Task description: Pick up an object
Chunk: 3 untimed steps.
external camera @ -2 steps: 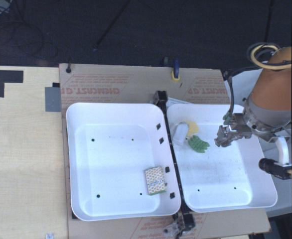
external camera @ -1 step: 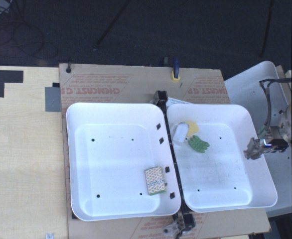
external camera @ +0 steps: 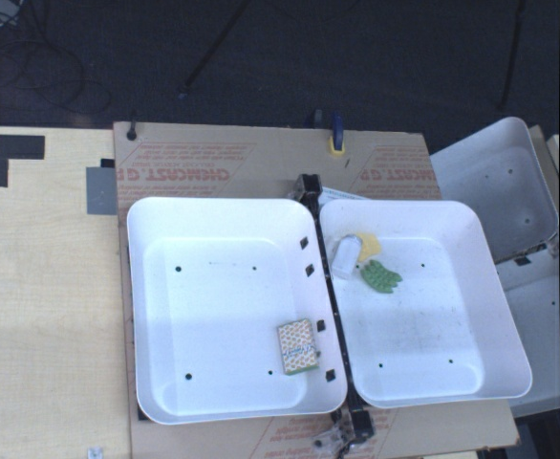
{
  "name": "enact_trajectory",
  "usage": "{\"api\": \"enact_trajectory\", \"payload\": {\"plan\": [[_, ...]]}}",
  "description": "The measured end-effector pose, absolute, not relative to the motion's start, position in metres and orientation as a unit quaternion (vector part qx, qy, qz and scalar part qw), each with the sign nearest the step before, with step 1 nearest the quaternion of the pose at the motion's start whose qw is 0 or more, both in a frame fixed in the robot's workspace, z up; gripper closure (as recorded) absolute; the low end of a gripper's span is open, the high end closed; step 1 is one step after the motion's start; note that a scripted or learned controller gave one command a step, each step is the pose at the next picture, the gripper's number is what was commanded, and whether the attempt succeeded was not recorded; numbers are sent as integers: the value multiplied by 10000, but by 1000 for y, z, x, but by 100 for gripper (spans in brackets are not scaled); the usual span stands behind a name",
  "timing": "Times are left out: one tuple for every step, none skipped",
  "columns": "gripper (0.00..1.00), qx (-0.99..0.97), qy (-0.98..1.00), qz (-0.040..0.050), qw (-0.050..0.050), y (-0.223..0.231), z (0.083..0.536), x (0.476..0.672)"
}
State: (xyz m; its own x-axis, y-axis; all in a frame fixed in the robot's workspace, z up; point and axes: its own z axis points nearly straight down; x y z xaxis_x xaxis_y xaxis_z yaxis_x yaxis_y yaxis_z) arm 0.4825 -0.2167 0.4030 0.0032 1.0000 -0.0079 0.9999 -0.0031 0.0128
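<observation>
Against the left wall of the right bin (external camera: 498, 285), near its far corner, three small items cluster. A white item (external camera: 345, 254) lies tilted, touching or nearly touching the wall. A yellow item (external camera: 368, 246) sits just beside it, partly hidden behind it. A green item (external camera: 380, 277), knobbly in outline, lies just below and to the right of these two; whether it touches the white item cannot be told. The remaining floor of this bin shows faint grey scuffing and small dark holes.

Across the shared edge, the left bin (external camera: 146, 228) holds one patterned box (external camera: 298, 346), lying flat near the bin's right wall and toward its near side, well apart from the cluster. All four items rest on the bin floors as candidates for picking.

Both bins sit side by side, rims touching, on a brown cardboard sheet (external camera: 213, 165) printed with red lettering. Black clips (external camera: 309, 185) join the bins at the far and near ends of the shared edge. A blue and yellow clamp (external camera: 337, 138) grips the sheet's far edge. Left of the sheet lies the pale wooden bench (external camera: 41, 333), marked with black and grey patches. A pale grey panel (external camera: 500, 175) stands at the right.
</observation>
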Motion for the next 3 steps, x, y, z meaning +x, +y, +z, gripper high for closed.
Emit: {"api": "enact_trajectory", "payload": {"plan": [[100, 7048, 7094, -15, -42, -138, 319, 499], [100, 7082, 7059, -51, -87, -167, 158, 471], [100, 7093, 7049, -10, -25, -169, 176, 475]]}}
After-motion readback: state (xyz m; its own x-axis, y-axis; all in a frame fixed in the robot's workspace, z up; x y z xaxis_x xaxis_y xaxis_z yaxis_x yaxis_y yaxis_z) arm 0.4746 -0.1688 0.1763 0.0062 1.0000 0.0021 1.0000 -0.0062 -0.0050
